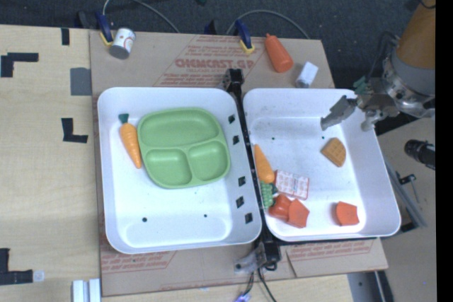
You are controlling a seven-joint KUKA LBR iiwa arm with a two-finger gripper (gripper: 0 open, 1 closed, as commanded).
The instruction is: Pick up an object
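Camera view, looking down at a slant on two white bins side by side on a tabletop. Nothing has been picked up yet; the whole grasp is left to do. The right bin (368, 173) holds the candidates: a tan cracker-like piece (333, 151) near the arm, a carrot (262, 165) against the left wall, a pink-checked packet (291, 184), and red blocks (290, 210) along the front. The left bin (113, 208) holds a green divided plate (185, 147) and another carrot. The arm enters from the right, its wrist over the right bin's far right corner. The jaws (350, 112) stand spread apart, holding nothing, above and beside the tan piece.
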